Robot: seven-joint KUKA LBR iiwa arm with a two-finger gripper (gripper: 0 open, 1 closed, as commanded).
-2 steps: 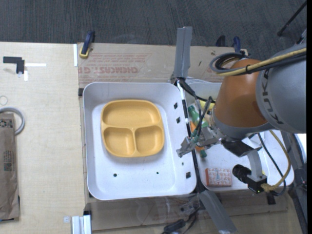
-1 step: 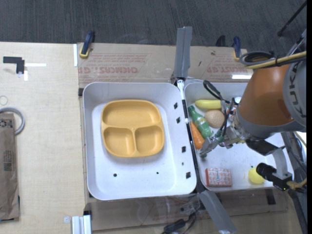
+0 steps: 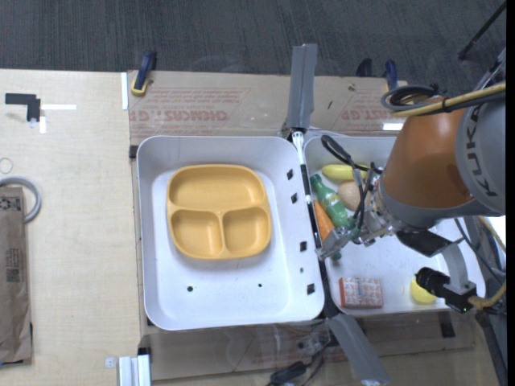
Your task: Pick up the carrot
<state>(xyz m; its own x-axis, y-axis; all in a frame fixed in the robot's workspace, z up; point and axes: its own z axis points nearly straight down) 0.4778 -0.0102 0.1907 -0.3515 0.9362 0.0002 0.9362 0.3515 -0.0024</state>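
Arm (image 3: 451, 159) lettered "KUKA"; carrot (image 3: 323, 219) in right bin (image 3: 386, 316) against its left wall, beside green bottle (image 3: 330, 199), gripper (image 3: 342, 240) just beside it, finger state cannot be told.

Robotics lab, no question: grey KUKA arm (image 3: 451, 167) w/ orange band reaches over two white bins (image 3: 153, 240) on a cardboard-lined bench (image 3: 64, 215). Clamps (image 3: 143, 72) pin the cardboard, loose cables (image 3: 475, 95) run at right, dark carpet (image 3: 201, 14) lies beyond.
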